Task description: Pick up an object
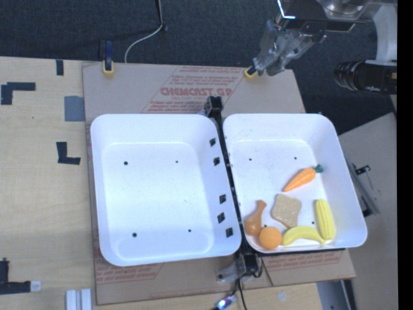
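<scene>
The right bin (pixel 322 131) holds several toy foods near its front right corner: an orange carrot (pixel 301 179), a slice of bread (pixel 286 210), a yellow corn cob (pixel 324 219), a banana (pixel 302 236), an orange ball (pixel 270 238) and a brown drumstick (pixel 255 219). My gripper (pixel 268 65) hangs high above the bench, beyond the far edge of the right bin, well away from all of them. Nothing shows between its fingers.
The left bin (pixel 103 173) sits beside the right one on a cardboard sheet (pixel 187 92). Black clips (pixel 213 106) run along the seam between the bins. A white cable (pixel 145 34) and yellow clamps (pixel 108 66) lie at the far side.
</scene>
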`<state>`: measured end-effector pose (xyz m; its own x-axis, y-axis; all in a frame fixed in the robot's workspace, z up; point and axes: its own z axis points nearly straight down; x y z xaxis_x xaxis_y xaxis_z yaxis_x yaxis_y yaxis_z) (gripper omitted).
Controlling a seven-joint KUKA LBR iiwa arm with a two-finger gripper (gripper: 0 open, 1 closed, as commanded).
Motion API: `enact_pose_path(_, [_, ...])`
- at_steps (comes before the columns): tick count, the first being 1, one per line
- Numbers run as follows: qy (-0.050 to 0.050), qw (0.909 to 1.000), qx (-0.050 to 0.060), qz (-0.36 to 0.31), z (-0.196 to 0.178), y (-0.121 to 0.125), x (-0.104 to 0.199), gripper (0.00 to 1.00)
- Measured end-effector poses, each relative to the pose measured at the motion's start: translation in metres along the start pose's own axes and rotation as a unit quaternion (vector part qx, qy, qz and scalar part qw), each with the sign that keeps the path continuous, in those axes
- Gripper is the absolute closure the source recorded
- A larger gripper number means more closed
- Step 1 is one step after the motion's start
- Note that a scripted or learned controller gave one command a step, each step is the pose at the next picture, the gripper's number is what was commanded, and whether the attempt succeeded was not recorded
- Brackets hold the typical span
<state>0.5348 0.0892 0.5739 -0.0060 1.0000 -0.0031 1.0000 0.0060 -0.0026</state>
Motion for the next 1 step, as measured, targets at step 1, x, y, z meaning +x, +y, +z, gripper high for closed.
enact_pose_path(1, [0.0,1.0,0.0,0.0,-0.0097,0.0003,0.0004,1.0])
